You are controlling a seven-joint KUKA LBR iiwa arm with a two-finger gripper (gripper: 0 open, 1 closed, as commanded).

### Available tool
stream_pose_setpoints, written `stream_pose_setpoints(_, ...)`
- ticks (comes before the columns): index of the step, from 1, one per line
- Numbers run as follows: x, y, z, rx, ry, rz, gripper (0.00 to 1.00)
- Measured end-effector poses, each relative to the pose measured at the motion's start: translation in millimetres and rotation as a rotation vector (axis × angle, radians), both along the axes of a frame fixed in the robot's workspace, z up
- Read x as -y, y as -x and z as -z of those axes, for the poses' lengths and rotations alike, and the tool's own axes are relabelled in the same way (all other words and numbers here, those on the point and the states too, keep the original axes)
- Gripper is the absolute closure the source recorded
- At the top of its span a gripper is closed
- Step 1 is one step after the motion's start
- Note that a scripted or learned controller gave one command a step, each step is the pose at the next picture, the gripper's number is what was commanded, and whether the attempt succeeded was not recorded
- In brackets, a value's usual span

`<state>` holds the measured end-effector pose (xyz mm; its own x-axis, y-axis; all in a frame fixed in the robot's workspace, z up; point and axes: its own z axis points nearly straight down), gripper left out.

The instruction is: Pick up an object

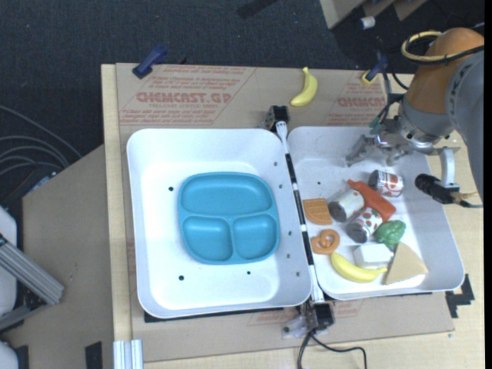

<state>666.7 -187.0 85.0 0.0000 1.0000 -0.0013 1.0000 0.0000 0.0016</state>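
Bins sit side by side: the left bin (146, 206) carries a blue divided tray (227, 216), while the right bin (442, 229) holds the candidate objects, clustered from a pretzel (326, 241) and banana (354, 268) to a red-and-white can (387, 181). Gripper (377, 146) hovers over the right bin's upper area, fingers spread and holding nothing. For a clean pick, centre above the outlying can, descend vertically, and avoid its neighbours.

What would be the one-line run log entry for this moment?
gripper: above right bin rear, nothing held | objects: clustered in right bin | blue tray: left bin | task: not done
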Motion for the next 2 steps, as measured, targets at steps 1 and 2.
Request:
stream_pose_setpoints(1, -29.8, 0.1, 0.0, -0.004, -0.003, -0.001, 0.00)
stream_pose_setpoints(2, -20.8, 18.7, 0.1, -0.004, -0.002, 0.000, 0.00)
